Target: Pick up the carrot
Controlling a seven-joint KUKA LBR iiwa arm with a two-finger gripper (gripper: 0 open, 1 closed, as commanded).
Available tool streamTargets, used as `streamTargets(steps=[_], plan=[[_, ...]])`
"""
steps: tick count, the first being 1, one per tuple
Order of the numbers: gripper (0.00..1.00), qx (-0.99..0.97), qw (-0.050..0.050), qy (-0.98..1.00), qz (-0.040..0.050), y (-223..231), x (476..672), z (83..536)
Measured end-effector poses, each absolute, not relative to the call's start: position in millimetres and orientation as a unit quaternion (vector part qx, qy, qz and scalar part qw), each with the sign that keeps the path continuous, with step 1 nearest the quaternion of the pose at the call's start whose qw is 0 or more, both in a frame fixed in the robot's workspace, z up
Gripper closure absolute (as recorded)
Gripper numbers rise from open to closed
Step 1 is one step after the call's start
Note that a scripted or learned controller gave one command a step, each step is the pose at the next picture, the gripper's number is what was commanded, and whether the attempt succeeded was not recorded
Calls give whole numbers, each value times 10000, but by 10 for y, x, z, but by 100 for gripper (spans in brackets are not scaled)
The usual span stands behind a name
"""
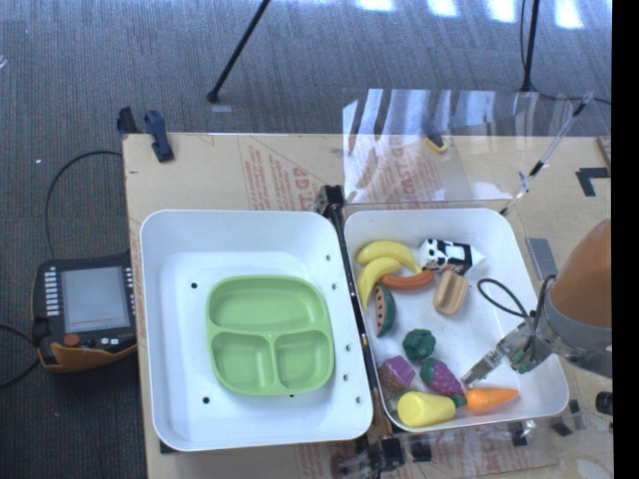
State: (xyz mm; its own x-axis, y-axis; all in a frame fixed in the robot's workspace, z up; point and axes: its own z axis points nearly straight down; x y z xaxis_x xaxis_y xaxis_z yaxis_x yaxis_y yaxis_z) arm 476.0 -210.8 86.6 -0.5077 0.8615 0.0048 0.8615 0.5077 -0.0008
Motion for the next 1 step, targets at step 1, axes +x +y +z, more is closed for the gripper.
streamTargets(steps=[1], plan=[[0, -5949, 18, -8038, -6, -2021, 4757, 865]])
